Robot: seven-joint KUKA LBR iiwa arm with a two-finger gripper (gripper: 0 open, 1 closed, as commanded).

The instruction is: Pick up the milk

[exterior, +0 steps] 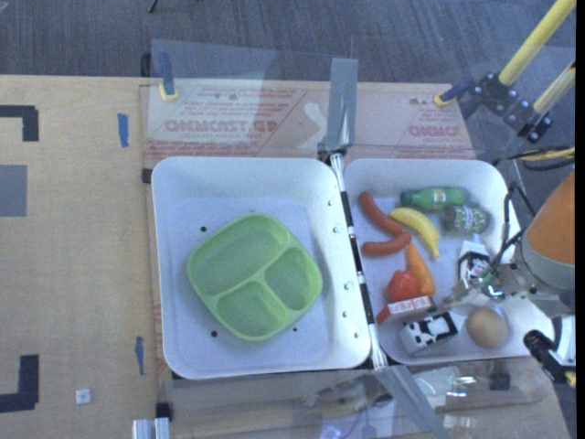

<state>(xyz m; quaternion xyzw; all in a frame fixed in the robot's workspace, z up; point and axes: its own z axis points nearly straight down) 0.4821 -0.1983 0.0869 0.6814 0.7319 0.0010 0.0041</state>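
the milk [430,330], a small cow-patterned carton, lies on its side at the near edge of the right bin [384,346], just left of a brown egg [486,326]. the jaws [475,277] hover just above-right of the milk; their opening is too blurred to tell. the arm [559,231] is cut off.

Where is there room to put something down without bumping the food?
Left bin: bare white floor around the green plate, widest along the top wall. Right bin: crowded with sausages, banana, bottle and milk.
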